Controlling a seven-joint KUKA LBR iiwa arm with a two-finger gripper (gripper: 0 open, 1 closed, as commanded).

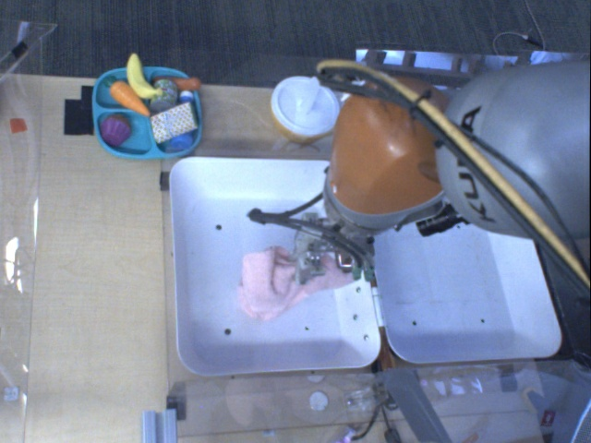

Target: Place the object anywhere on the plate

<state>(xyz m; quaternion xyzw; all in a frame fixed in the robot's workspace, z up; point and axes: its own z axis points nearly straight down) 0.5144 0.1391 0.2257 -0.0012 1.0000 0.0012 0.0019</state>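
Cloth [268,282] sits bunched under my tool [314,264], whose grip I cannot tell, so I pinch a thick fold before lifting.

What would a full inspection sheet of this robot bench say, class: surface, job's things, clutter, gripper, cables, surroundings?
Surface: wooden bench bearing left bin and right bin, side by side.
Job's things: pink cloth crumpled in the left bin; blue plate outside the bins at far left.
Clutter: toy banana, carrot and other small items on the plate; white-and-yellow bowl behind the bins.
Gripper: gripper low at the cloth's right edge; grasp unclear.
Cables: yellow-and-black hose along the arm.
Surroundings: dark carpet.
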